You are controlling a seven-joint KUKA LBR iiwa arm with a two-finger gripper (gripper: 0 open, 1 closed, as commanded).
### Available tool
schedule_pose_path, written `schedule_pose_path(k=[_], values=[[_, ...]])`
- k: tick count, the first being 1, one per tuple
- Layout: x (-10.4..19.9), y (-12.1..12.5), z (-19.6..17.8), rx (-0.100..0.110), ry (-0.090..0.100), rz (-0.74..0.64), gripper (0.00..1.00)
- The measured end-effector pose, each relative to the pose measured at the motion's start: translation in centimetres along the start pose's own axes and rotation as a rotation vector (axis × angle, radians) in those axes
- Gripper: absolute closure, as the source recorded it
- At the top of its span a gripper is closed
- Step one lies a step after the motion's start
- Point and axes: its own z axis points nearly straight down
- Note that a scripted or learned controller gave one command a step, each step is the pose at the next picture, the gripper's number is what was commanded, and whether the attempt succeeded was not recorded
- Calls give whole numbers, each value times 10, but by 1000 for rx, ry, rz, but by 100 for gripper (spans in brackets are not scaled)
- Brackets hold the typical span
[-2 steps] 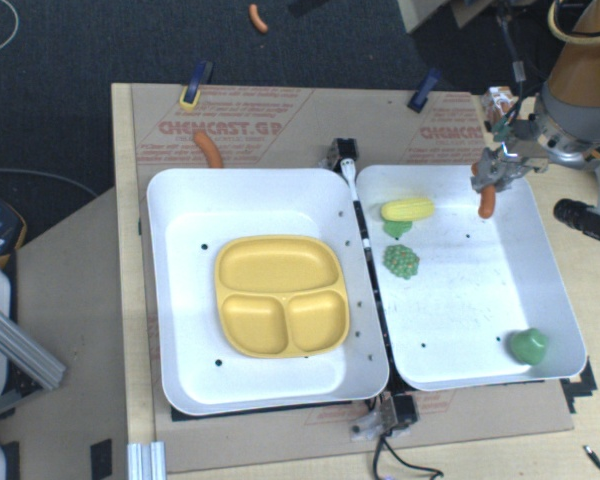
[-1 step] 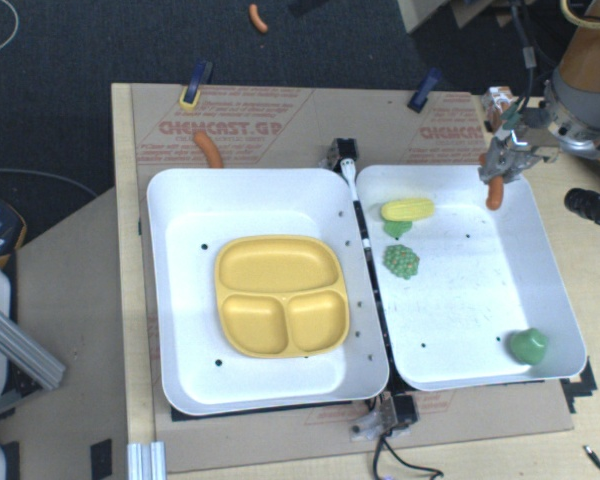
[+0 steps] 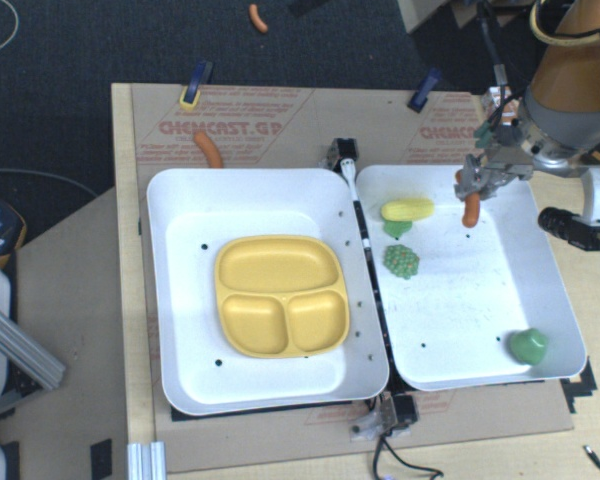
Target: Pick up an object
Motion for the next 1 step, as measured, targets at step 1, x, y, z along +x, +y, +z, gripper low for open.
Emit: schedule_pose_path(k=[1], values=[[45, -25, 7, 1, 0, 0, 100]])
